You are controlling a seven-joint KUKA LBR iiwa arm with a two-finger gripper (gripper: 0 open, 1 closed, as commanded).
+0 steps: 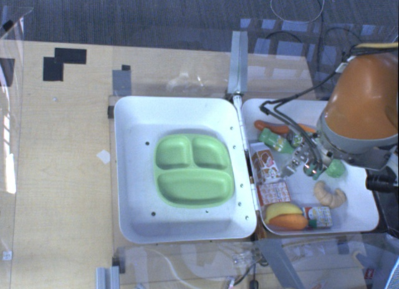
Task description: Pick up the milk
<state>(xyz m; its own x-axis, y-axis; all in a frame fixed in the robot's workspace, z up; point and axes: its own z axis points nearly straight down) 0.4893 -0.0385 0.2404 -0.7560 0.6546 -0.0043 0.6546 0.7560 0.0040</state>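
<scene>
Camera view: we see pincer (303,162) low over right bin (368,219), among crowded food items; opening hidden, we cannot tell grip. Milk (265,164), likely small carton by bin's left wall, lies flat, just beside pincer, ungrasped.

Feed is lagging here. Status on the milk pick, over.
Gripper low in right bin, nothing seen between its fingers. Milk carton lying at bin's left wall, ungrasped. Green bottle close beside gripper.

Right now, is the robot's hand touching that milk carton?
Apart. The camera view shows bare white bin floor between the hand, hovering mid-bin, and the milk carton lying by the bin's left wall.
</scene>
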